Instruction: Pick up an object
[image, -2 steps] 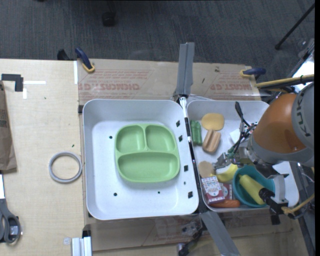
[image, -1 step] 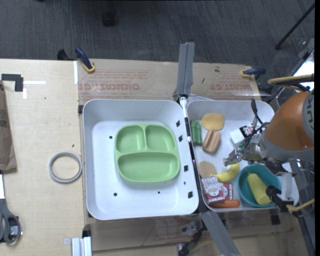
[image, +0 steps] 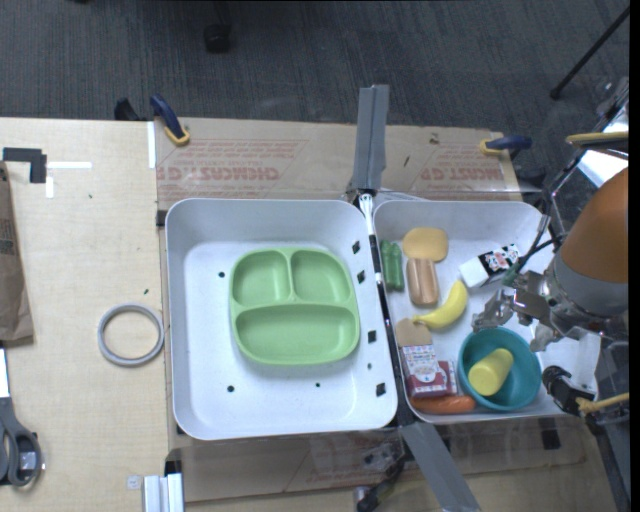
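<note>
The right bin (image: 455, 208) holds several toys. A yellow banana (image: 447, 307) lies near its middle, beside a tan hot dog (image: 423, 280) and a green vegetable (image: 390, 265). A tan bun (image: 425, 243) sits above them, and a white and black packet (image: 490, 265) lies to the right. At the front, a teal bowl (image: 515, 385) contains a yellow cup (image: 490, 372). A red box (image: 426, 374) and an orange-red piece (image: 452, 405) lie to its left. My gripper (image: 508, 305) hovers just above the bowl's far rim, right of the banana.
The left bin (image: 190, 300) holds a green divided plate (image: 295, 305). On the bench to the left lie a grey tape ring (image: 130, 333) and scissors (image: 15, 455). A grey divider bar (image: 372, 140) stands at the back between the bins.
</note>
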